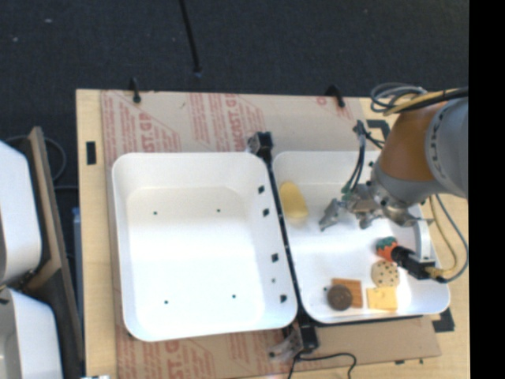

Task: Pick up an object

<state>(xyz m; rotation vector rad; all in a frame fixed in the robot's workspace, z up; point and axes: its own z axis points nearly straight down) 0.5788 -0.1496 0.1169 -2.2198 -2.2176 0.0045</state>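
Spread apart and closed on nothing, the fingers of the gripper (pixel 341 213) hang over the white floor of the right bin (pixel 316 275), one dark tip pointing down-left, the other nearer the wrist; just left of them, apart from the tips, a pale yellow oblong object (pixel 293 201) lies against the bin's left wall, near the divider; behind the gripper the grey arm (pixel 442 152) with its orange band (pixel 406 144) enters from the right, with cables looping around it; along the bin's near edge lie a dark round disc (pixel 340 297) on a brown square piece (pixel 348 289), a yellow square block (pixel 383 298), a speckled tan round piece (pixel 385 273) and a small orange and green object (pixel 386 248); the left bin (pixel 126 212) sits beside it on the printed cardboard sheet (pixel 189 125) covering the bench.
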